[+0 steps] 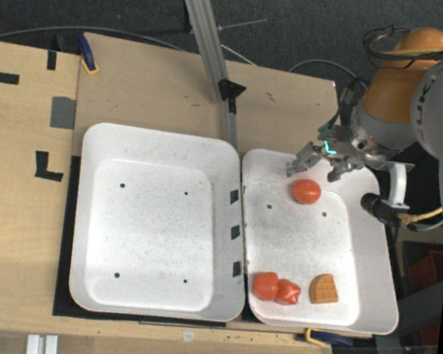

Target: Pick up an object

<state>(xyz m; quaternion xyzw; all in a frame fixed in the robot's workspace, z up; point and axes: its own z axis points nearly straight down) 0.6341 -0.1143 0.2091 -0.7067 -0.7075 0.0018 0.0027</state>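
We see the arm reaching in from the right, orange band above the wrist, with the tool hanging over the far edge of the right bin. Its two fingers are spread wide apart and there is nothing between them. The tomato sits just below the tool, near the bin's far rim, with a small gap between it and the fingertips; we can't tell the height difference from this angle.

At the near end of the right bin we note three more things in a row: a red block, a smaller red piece touching it, and a tan waffle-like piece set a little apart to the right, close to the near rim. The middle of this bin is bare white floor, so there is open room between the tomato and the near row.

The left bin lies beside it, rims touching along the centre seam, where we see dark clips. A grey slanted pole comes down from the top and ends at the far corner where the bins meet, well to the left of the tool. The wooden desk shows around both bins, with black tape marks on its left part.
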